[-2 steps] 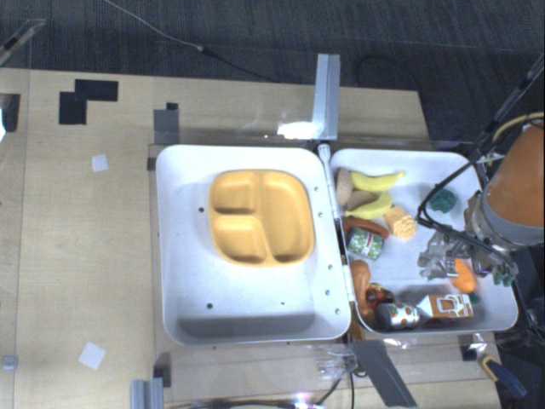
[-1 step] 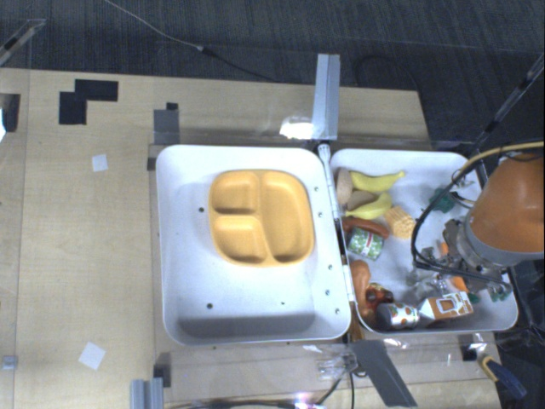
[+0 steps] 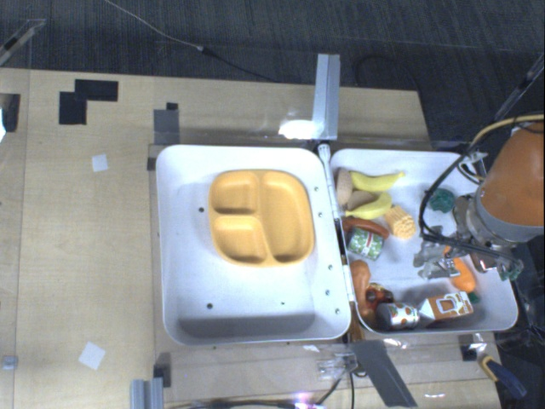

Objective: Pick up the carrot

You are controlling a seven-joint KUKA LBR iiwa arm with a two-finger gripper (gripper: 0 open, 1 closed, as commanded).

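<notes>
The carrot (image 3: 466, 277) is a small orange piece on the floor of the right bin (image 3: 502, 313), near its right wall. My gripper (image 3: 438, 264) hangs low over the bin, just left of the carrot and partly over it. The carrot's left end is hidden under the gripper's metal parts, and whether they touch it is unclear. The grey arm with its orange band (image 3: 515, 186) reaches in from the right above them.
The right bin also holds two bananas (image 3: 377, 180), a corn cob (image 3: 400, 223), a green can (image 3: 366, 244), a brown sausage (image 3: 361, 273), a dark bottle (image 3: 393, 314), an orange carton (image 3: 450, 307) and a teal item (image 3: 441, 200). A yellow divided plate (image 3: 260, 216) lies in the left bin (image 3: 183, 313).
</notes>
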